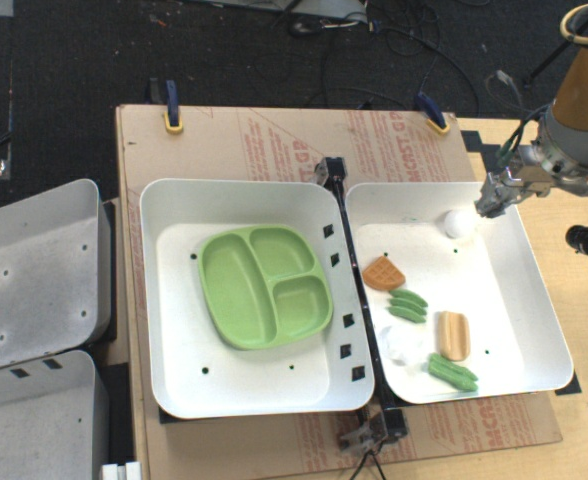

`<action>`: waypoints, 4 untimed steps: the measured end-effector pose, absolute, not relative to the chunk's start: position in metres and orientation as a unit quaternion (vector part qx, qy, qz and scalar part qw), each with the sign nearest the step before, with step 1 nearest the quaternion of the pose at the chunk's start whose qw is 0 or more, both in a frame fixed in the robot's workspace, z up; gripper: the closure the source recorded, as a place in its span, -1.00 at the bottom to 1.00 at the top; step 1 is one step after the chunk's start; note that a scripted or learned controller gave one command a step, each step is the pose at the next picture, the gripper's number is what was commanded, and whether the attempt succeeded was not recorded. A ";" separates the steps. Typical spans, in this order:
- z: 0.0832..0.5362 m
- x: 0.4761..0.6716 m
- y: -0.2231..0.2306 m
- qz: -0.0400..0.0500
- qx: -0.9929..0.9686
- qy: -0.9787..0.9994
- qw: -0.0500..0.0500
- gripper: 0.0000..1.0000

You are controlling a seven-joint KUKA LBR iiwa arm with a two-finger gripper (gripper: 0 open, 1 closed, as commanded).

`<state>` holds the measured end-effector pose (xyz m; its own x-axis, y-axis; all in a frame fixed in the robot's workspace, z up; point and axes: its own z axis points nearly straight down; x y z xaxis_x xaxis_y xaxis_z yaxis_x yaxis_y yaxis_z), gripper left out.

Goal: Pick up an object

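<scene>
In the right bin (534, 298) lie an orange wedge-shaped toy (383, 273), a green pea pod (408, 305), a tan hot-dog bun (454, 335), another green pod (452, 372) and a white ball (458, 223) near the far wall. A second pale white object (394, 346) rests near the bin's left side. My gripper (493, 200) hangs at the far right rim of this bin, just right of the white ball. Nothing shows between its tips.
The left bin (174, 368) holds a green divided plate (266, 286). A black divider (352, 288) runs between the bins. Clamps (173, 106) pin the cardboard base at the back. White spare bins (34, 268) lie off to the left.
</scene>
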<state>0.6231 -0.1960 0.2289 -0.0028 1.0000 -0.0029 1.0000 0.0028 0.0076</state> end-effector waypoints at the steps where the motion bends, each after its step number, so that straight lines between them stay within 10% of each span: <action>1: 0.282 0.624 -0.196 0.001 0.706 0.708 0.003 1.00; 4: 0.245 0.591 -0.028 0.000 0.704 0.710 -0.002 1.00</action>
